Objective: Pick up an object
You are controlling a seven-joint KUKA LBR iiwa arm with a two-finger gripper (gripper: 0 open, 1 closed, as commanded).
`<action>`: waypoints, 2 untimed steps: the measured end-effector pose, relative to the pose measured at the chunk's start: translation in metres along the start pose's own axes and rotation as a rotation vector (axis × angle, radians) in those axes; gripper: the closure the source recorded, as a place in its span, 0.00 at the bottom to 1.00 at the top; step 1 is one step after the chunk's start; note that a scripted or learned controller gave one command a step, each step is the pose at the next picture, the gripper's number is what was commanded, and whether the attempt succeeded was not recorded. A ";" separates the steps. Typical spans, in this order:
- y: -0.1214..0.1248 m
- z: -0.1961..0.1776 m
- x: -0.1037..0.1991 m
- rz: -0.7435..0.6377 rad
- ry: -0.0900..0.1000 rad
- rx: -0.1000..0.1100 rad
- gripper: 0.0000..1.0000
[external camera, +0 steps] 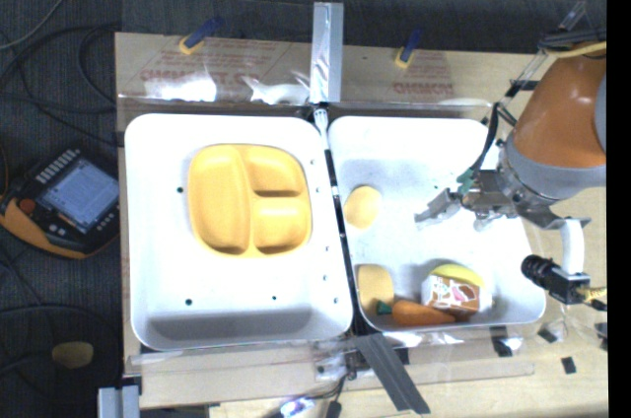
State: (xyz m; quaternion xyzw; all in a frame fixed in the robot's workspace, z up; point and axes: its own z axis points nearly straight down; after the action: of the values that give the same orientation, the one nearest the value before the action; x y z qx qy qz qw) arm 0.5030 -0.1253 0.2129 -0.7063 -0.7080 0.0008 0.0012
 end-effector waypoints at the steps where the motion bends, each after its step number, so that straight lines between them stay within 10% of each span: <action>1: 0.062 0.071 -0.002 0.062 0.001 0.001 0.00; 2: 0.127 0.046 -0.016 -0.130 -0.003 -0.001 0.00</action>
State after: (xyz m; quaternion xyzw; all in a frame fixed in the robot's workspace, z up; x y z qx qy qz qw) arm 0.6297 -0.1412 0.1669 -0.6587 -0.7524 0.0015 -0.0003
